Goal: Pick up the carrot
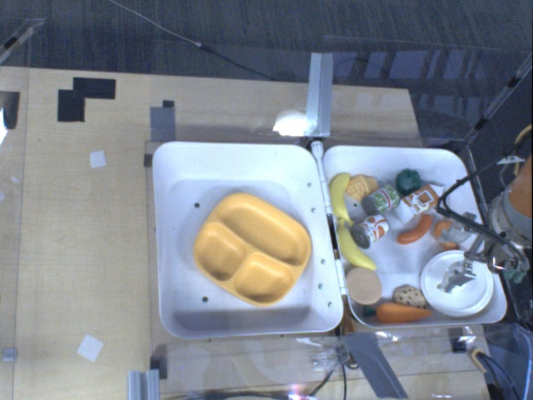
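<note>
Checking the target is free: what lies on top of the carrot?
Nothing lies on the carrot; it sits on the right bin floor beside a cookie and white plate. Its underside is hidden.

Glossy yellow plastic tray (252,247) in smooth white bin (175,223); matt wooden bench (75,248).

The arm (515,211) comes in from the right edge, grey body low at the side, with a sliver of its orange band showing at the very margin. Black cables loop off it and trail inward. The gripper (457,278) hangs at the end of that reach, pointed down and to the left (its metal tip is small and blurred, too fine to read closely).
</note>
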You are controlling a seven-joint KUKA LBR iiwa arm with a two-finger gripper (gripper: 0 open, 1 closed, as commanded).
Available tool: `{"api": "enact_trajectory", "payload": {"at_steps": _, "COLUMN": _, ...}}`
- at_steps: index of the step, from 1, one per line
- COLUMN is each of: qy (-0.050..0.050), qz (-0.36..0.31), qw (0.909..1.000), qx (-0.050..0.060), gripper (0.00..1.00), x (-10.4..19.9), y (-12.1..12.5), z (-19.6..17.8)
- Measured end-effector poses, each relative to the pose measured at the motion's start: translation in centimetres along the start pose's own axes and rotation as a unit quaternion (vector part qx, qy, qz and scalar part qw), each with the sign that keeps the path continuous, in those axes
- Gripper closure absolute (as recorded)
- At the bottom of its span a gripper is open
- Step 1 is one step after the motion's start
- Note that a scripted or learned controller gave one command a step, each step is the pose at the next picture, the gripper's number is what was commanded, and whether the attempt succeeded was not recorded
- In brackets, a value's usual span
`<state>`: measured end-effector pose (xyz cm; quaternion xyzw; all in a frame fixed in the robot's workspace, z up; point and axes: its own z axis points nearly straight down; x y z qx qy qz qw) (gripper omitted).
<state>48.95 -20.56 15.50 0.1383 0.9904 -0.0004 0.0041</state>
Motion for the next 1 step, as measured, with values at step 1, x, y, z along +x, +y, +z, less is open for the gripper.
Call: {"api": "enact_trajectory", "payload": {"at_steps": 1, "qy": 0.001, "qz": 0.097, "qw": 0.9953, "qx": 0.000, "gripper": 0.00, "x": 0.10, "y": 0.02, "z": 2.19}}
